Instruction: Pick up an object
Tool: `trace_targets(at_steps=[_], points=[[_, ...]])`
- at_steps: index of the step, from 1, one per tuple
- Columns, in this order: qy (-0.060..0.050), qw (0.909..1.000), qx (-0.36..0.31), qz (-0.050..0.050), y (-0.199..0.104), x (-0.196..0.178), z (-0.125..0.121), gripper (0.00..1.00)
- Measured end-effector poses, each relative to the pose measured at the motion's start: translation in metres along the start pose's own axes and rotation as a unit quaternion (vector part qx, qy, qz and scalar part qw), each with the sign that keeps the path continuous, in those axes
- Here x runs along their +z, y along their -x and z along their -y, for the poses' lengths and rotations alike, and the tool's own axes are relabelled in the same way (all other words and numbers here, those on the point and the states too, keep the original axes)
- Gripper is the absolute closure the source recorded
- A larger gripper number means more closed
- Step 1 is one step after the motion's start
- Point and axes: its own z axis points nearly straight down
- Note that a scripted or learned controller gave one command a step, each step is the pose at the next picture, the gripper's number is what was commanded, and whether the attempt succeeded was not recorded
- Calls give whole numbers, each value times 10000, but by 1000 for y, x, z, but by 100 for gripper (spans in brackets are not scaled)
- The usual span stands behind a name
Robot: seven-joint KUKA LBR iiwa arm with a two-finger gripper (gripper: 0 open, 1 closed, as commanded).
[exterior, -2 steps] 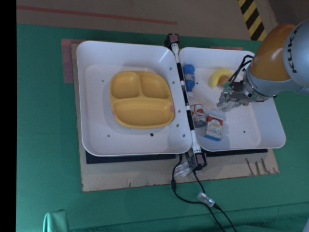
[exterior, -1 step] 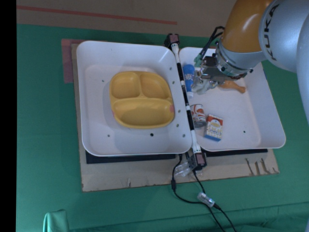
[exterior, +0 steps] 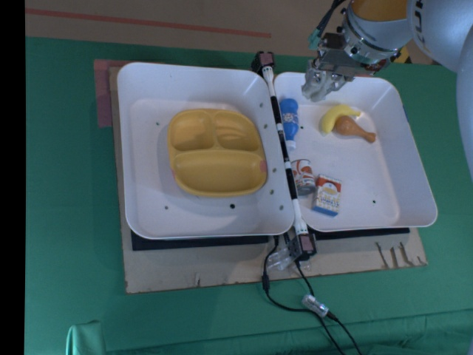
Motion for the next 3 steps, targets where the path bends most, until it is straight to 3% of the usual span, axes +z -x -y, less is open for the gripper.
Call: trace_targets(at_steps=[1,2,3], points=[[8,10000,6,12,11,-15,-44,100],[5,10000,10,22,41,-21,-97,100],[14,10000,13,23,71,-59,-96,100]])
